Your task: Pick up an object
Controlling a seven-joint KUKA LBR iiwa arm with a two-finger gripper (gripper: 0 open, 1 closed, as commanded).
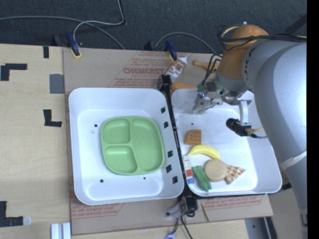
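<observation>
Green divided plate (132,145), yellow banana (205,152), white bins (79,133) (both plain).

Grey arm (279,98) reaches leftward; end effector (202,103) seemingly points down.

a light wooden bench (30,148) under brown cardboard (114,71), dark carpet (164,9) behind crossed by cables (60,19).

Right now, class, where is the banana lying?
The banana lies in the right-hand bin, near its left wall, just below the brown cracker and above the round cookie.
</observation>
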